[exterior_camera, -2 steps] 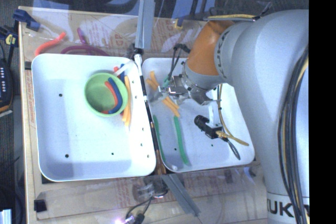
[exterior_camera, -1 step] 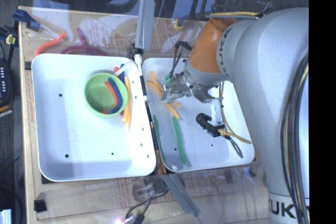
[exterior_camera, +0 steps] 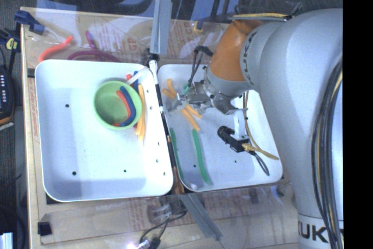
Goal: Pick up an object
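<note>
**Two bins, with the gripper low among the orange sticks**

The gripper [exterior_camera: 187, 100] sits in the upper left part of the right bin [exterior_camera: 265, 175], near the wall that meets the left bin [exterior_camera: 76, 183]. The wrist hides its tips, so I cannot tell whether it is apart or together, nor whether anything is caught in it. The orange sticks [exterior_camera: 190, 115], the nearest things to pick, lie scattered right at the gripper and just below it, on the bin floor. A few reach towards the far rim.

Two green strips [exterior_camera: 201, 155] run lengthwise down the lower half of the same bin. The thinner one lies close along the left wall and the broader one near the middle. To their right the floor is mostly bare down to the near corner. The grey arm [exterior_camera: 303, 96] covers the right bin's upper right corner and most of its right edge.

In the left bin a green bowl [exterior_camera: 108, 107] stands in the upper middle, holding curved blue and red pieces [exterior_camera: 124, 103]. More orange pieces [exterior_camera: 140, 121] lie between the bowl and the right wall. The bin's lower half and left side are open white floor.
</note>
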Available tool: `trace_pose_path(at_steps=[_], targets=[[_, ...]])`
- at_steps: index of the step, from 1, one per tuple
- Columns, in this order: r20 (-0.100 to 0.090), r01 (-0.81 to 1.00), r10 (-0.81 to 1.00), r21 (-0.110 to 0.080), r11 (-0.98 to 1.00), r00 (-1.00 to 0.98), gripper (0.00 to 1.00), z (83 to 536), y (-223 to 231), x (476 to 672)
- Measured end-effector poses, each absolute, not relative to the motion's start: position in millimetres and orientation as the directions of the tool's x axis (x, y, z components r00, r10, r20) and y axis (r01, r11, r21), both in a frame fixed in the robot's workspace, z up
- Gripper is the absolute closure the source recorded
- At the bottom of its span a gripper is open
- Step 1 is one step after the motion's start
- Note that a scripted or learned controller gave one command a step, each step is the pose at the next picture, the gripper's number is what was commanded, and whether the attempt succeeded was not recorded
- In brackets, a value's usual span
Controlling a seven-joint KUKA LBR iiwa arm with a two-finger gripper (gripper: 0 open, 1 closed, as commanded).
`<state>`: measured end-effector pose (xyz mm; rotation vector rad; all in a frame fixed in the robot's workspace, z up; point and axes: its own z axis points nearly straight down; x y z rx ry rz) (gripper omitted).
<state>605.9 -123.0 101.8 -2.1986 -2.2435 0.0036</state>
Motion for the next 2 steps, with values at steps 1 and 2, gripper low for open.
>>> trace_pose_path(at_steps=[1,2], targets=[[-0.001,1.000,1.000,0.000,0.022,-0.022,1.00,111.6,-122.5,606.2],[-0.001,1.000,1.000,0.000,0.022,-0.022,0.00,111.5,-122.4,606.2]])
